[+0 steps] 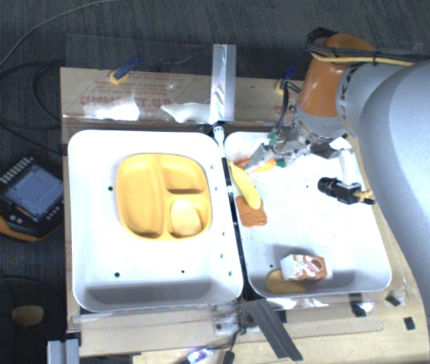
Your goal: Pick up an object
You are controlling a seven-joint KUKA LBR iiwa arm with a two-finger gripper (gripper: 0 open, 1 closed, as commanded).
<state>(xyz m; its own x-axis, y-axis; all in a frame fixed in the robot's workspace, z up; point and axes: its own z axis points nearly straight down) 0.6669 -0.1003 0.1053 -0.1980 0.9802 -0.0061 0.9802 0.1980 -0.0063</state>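
Two white bins sit side by side. The L bin (93,279) has a yellow tray (142,196) in it. The R bin (336,241) has the small stuff. A banana (246,188) lies by its left wall. An orange lump (254,215) touches the banana's low end. A little pack (304,266) sits near the front, w/ a brown lump (277,282) just beside it.

The gripper (264,158) is low over the far left corner of the R bin, close to the banana's top end. Can't tell if it is open or closed; it is too small & blurry. Can't tell if it touches the banana either. Nothing shows in its grip, so prob. no obj is held yet.

This looks like the reach-down step: the arm is at a thing, but the pick is not done. The banana is the closest thing, so it is prob. the one to grab. It lies flat and tilted, along the wall between the bins.

The next move needs the gripper over the banana's middle, not its tip. It should be turned so it closes across the thin side. Then it should go down w/o bumping the bin wall, close, and lift straight up.

Hard bits: the wall is v. close on one side. The orange lump may also get dragged along. The pack has more room around it, so it may be an easier pick.
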